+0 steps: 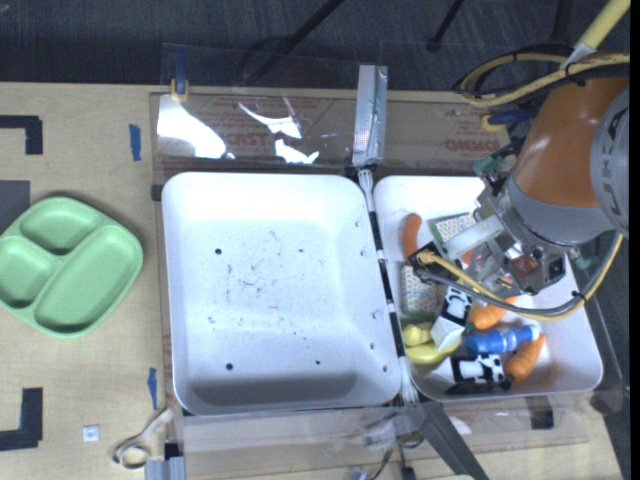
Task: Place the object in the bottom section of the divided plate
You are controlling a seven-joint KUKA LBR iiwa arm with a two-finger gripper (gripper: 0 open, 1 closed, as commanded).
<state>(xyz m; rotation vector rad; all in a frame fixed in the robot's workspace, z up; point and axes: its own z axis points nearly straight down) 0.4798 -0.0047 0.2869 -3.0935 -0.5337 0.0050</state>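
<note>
While the arm [570,168] hangs over the right bin [585,363], we judge the task barely begun: the green divided plate [68,265] on the bench at far left holds nothing, and the cluttered toys [480,343] lie in that bin. Whether the jaws pinch anything we cannot tell. Between them lies the left bin [270,278], whose raised walls need clearing.

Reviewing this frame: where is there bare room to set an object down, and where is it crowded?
The left bin and the green divided plate offer bare room. The right bin is crowded: toys pile under the gripper.
</note>
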